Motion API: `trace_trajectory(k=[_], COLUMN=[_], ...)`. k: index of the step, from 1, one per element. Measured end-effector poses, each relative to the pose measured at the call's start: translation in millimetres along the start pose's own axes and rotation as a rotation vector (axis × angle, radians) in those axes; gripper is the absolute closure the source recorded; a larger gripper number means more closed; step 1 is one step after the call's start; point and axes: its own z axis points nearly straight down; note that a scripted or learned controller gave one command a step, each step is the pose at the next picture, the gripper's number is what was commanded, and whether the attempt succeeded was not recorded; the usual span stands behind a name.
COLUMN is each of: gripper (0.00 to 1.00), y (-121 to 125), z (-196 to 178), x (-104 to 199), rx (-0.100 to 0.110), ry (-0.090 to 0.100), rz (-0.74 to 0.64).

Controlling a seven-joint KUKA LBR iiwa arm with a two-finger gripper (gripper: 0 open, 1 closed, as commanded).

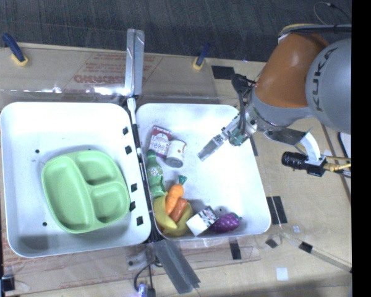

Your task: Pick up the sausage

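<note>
The two bins, left (12, 166) and right (247, 184), look like smooth white plastic with a soft sheen. The green divided plate (86, 190) is matt plastic. The tabletop (309, 228) reads as pale, bare wood, with a clear glossy film (80, 76) at the far side. The arm (309, 73) has a glossy orange band and smooth grey shell. The claw (213, 146) looks like dull metal.

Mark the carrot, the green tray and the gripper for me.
carrot (175, 197), camera view, on its orange body.
green tray (62, 197), camera view, on its large left compartment.
gripper (204, 153), camera view, at the tip of its fingers.
</note>
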Motion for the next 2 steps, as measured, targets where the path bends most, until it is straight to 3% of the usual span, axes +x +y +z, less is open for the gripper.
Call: trace_trajectory(k=[1,2], gripper=[0.00,0.00], y=[-82,-34], z=[87,83], x=[33,-47], rx=[0.000,0.000], ry=[0.002,0.001], rz=[-0.011,0.142])
